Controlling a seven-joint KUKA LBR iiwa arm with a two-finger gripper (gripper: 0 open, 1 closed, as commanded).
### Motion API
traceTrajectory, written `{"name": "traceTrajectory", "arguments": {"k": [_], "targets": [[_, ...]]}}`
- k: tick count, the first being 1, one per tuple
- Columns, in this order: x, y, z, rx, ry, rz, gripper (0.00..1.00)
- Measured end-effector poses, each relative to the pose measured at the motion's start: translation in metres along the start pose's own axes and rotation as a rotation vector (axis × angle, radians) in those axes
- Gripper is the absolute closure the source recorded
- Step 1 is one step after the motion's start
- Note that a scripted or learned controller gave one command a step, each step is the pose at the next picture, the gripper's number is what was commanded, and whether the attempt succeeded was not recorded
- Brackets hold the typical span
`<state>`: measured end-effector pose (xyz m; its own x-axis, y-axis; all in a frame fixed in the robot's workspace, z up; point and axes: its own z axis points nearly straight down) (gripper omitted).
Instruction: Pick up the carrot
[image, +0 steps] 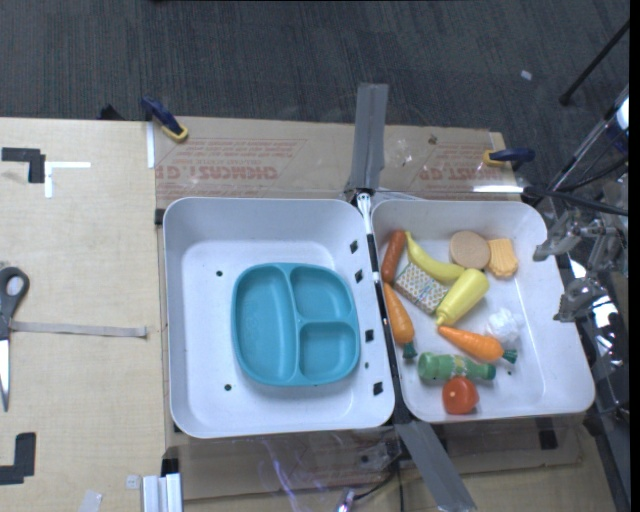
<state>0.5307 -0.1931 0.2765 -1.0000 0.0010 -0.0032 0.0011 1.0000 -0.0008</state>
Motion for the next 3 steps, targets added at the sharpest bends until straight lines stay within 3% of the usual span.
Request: {"name": "traceTrajectory", "arguments": {"k": [1, 2, 3], "targets": [[0.022, 0.043, 0.091, 0.0, 0.0, -0.095, 0.0], [0.033, 0.039, 0.184, 0.001, -0.002, -0.133, 0.0], [0.046, 0.056, 0.184, 0.0, 0.0, -0.137, 0.0]]}}
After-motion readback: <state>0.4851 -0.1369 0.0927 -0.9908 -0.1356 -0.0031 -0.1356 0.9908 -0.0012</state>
